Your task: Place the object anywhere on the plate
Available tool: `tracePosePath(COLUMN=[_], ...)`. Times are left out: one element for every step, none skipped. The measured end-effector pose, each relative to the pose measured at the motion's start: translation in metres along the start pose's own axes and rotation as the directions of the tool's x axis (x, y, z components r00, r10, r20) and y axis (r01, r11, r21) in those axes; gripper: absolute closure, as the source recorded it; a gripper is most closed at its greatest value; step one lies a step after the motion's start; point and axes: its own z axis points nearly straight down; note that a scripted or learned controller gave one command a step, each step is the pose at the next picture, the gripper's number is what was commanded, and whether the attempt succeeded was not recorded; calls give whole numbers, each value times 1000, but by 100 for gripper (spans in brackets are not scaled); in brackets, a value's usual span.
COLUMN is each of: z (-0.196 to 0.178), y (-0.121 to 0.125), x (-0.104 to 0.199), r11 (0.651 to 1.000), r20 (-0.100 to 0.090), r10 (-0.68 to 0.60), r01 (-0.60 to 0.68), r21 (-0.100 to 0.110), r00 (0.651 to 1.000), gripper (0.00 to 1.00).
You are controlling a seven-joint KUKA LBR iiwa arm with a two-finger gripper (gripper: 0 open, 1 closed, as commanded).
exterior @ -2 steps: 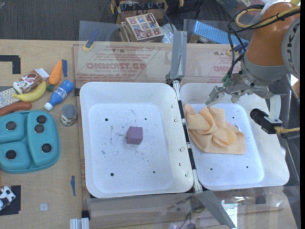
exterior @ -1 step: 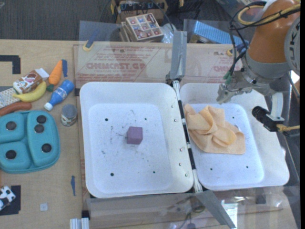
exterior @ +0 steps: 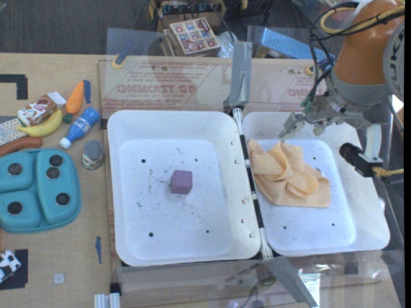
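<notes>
purple cube (exterior: pixel 181 181) sat alone near the middle of the left bin (exterior: pixel 128 133), nothing touching it. gripper (exterior: pixel 307 123) hung over the back of the right bin (exterior: pixel 366 233), well apart from the cube, fingers spread and clamped on nothing. tan cloth (exterior: pixel 289 175) lay crumpled in that right bin, just below the gripper.

The light is bright and even, coming from above. The two shallow white plastic bins (exterior: pixel 128 140) shine pale, almost washed out. Shadows are soft and small. Near the bins things look sharp; the cluttered floor behind them looks dimmer.
</notes>
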Motion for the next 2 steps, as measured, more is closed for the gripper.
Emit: tracePosePath(z=[-163,-172], y=[8,13], x=[-108,-103], r11=[964,967], r20=[-8,-4], r10=[267,255], r01=[-267,-255], r21=[11,8], r00=[964,967], gripper=[0,100])
